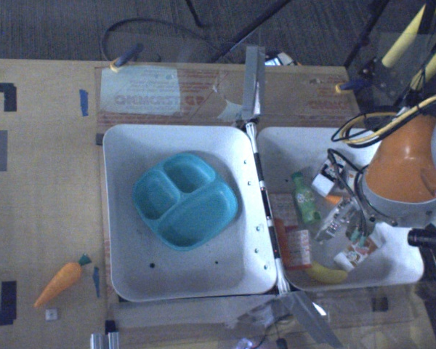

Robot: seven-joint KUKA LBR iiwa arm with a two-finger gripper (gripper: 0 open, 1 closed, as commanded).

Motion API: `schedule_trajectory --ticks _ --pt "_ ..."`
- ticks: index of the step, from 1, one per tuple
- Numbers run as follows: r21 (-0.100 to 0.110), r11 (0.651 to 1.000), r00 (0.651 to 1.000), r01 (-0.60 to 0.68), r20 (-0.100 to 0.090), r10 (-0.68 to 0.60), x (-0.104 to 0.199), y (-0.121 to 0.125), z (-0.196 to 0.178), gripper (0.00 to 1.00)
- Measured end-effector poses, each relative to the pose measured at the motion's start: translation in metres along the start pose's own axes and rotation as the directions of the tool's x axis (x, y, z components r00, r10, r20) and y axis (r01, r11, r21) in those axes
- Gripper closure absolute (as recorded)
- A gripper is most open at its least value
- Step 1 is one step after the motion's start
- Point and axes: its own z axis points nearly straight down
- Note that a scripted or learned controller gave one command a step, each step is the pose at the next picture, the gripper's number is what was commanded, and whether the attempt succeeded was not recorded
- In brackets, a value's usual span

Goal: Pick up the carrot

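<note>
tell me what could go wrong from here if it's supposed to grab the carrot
1. The carrot lies on the bench outside both bins, beyond the left bin, while the end effector is over the right bin; it may be out of reach.
2. Down among a green bottle and banana, it could grab the wrong item.

Blue divided plate (186, 200) in left bin (123, 195) — banana (327, 273), green bottle (304, 199) in right bin (276, 151)

You have two white bins: the left bin (123, 195) and the right bin (400, 267). One blue divided plate (186, 200) lies in the left one. One carrot (59, 282) lies left of it, outside.
</note>
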Motion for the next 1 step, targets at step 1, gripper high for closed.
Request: schedule_trajectory --ticks 1 --pt "0.008 0.994 0.994 -0.113 -0.011 0.113 0.0180 0.0452 -0.0951 1.00"
